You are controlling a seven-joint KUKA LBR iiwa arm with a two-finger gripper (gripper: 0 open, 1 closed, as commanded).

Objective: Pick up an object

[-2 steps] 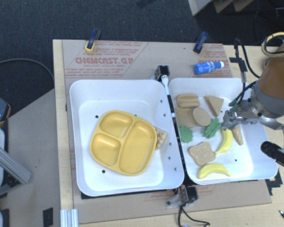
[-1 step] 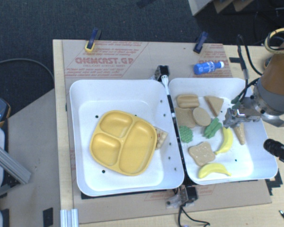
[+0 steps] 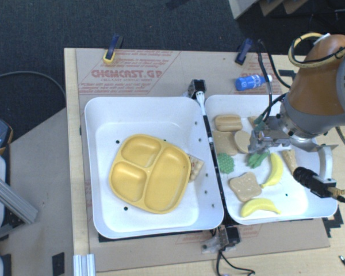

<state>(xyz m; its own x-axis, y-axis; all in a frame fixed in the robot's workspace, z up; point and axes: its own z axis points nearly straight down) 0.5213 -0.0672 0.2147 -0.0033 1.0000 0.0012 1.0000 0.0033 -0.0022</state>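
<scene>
We seem to be in a robotics lab: two white bins (image 3: 98,119) sit on a clamped board (image 3: 132,71) over dark carpet (image 3: 46,22), with cables beside the bins and aluminium framing (image 3: 11,197) left of them.

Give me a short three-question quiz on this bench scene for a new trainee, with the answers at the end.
1. True or false: the yellow divided plate lies in the right bin.
2. How many bananas lie in that bin?
3. Which item lies nearest the pincer: A) the blue can, B) the green toy, C) the yellow clamp?

Key
1. False: the plate lies in the left bin.
2. Two: one banana beside the green toy, another banana near the front wall.
3. B: the green toy sits just under the pincer; the can and clamp lie outside the bins on the board.
</scene>
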